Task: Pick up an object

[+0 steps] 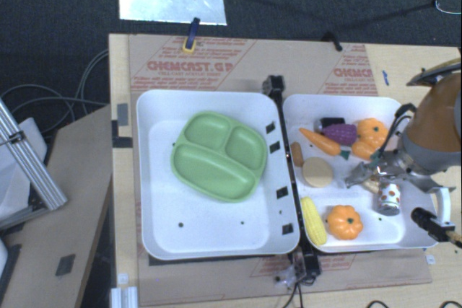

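Note:
The right bin (377, 240) holds several toy foods: a carrot (322, 141), a purple piece (340, 132), an orange pumpkin (371, 134), a round beige disc (317, 172), a corn cob (312, 220) and a second orange pumpkin (344, 222). A small white can with red spots (388, 198) lies near the bin's right side. My gripper (363, 174) hangs low in this bin, between the beige disc and the can, just below the upper pumpkin. I see nothing held in it.
The left bin (155, 155) holds a green divided plate (219, 155). A black divider with clips (283, 155) runs between the bins. A small brown piece (297, 154) lies by the right bin's left wall. The arm's orange band (440, 119) looms over the right bin's far right.

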